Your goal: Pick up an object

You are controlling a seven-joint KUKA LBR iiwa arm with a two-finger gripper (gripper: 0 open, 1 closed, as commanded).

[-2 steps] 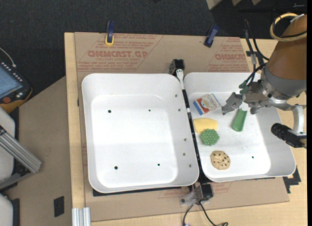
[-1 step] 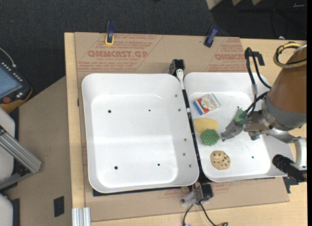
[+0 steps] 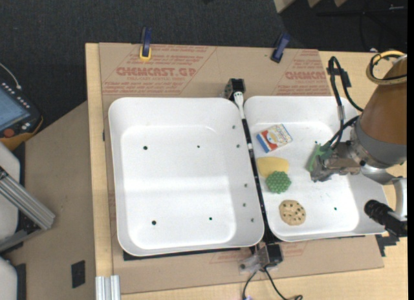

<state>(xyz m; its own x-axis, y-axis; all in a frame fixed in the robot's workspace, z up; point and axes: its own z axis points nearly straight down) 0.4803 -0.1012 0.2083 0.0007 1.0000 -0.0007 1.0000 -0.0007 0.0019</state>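
Observation:
My gripper (image 3: 318, 169) is down in the right bin (image 3: 336, 218), near its middle right. A small green thing (image 3: 317, 156) sits right against the gripper's left end, partly covered by it. To the left lie a blue, white and red packet (image 3: 273, 138), a yellow piece (image 3: 272, 165), and a green bumpy ball (image 3: 278, 182) touching the yellow piece. A round cookie (image 3: 292, 212) rests toward the bin's front. The gripper is a short way right of the ball and apart from it.
The left bin (image 3: 129, 182) stands beside the right one, with a black divider (image 3: 249, 156) between them. The arm's orange band (image 3: 387, 114) and a black cable (image 3: 339, 92) hang over the right bin's far right side.

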